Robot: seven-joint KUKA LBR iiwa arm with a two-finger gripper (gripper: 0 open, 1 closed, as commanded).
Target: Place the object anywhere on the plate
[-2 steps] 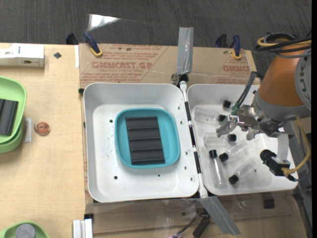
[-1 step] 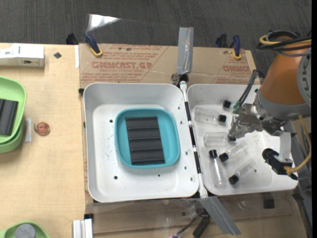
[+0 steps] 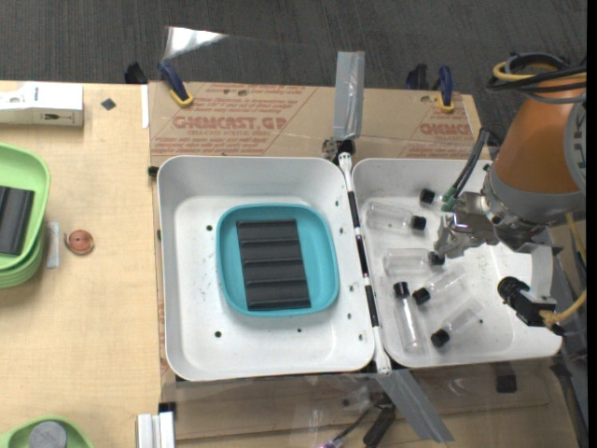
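Take the teal rounded-square plastic plate (image 3: 229, 269) in the left white bin (image 3: 177, 278) as your reference. It carries a black ribbed rectangular insert (image 3: 272, 264) in its middle and nothing else, so, as far as you can see, the placing has not been done.

The things to be moved lie well to the right of the plate, across the divider, in the right white bin (image 3: 522, 343). They are clear plastic vials with black caps (image 3: 410, 311), scattered over the bin floor: one or two lie nearest the plate, just beyond the divider, and others sit towards that bin's front edge and back corner. They are transparent, and their outlines are hard to trace.

The grey arm with the orange band reaches down into that right bin, and its two-finger gripper (image 3: 446, 246) hangs low among the vials, well apart from the plate. You cannot tell whether it is spread or closed. The tips merge with the clear plastic beneath them, and no vial can be made out between them. Treat the grasp as unconfirmed.

By this reading you are at the picking stage. Still ahead are securing one vial, lifting it clear of the bin wall, carrying it left over the divider, and releasing it somewhere on the teal plate.
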